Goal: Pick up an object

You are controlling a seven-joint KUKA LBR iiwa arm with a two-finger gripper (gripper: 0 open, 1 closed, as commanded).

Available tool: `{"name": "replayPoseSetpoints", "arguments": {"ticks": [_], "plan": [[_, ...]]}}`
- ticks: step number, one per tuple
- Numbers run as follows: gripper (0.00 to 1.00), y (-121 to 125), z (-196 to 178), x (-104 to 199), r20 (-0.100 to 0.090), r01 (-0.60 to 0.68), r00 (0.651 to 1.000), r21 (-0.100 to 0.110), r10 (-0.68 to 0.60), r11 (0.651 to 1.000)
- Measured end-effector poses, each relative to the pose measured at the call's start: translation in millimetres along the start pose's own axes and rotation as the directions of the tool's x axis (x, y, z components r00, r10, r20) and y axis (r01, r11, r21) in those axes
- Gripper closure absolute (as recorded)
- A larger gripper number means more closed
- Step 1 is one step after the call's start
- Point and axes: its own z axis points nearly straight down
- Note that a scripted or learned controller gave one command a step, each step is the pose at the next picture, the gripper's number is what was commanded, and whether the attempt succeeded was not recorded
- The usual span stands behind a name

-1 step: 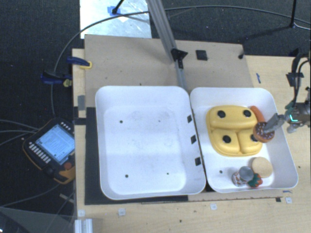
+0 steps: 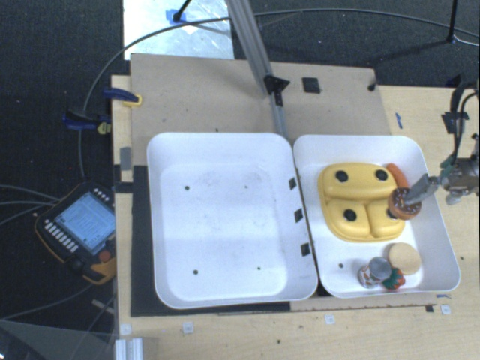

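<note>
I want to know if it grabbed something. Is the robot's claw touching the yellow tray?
Cannot tell. In the camera view the gripper overlaps the right edge of the yellow tray, but from above, contact or hovering looks alike.

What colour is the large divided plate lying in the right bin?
Yellow, with dark spots; the plate shows plainly in the camera view.

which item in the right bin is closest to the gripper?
The small brown, patterned round piece at the gripper tip, on the yellow tray's right edge. The tan disc and the orange piece lie farther off.
</note>
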Motion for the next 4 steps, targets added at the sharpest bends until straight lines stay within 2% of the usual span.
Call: {"name": "replayPoseSetpoints", "arguments": {"ticks": [2, 3, 4], "plan": [[0.0, -8, 121, 3, -0.002, -0.003, 1.0, 0.004, 0.003, 1.0], [0.0, -15, 173, -6, -0.01, 0.004, 1.0, 0.017, -0.003, 1.0], [1.0, -14, 165, -4, -0.008, 0.001, 1.0, 0.012, -0.001, 1.0]]}}
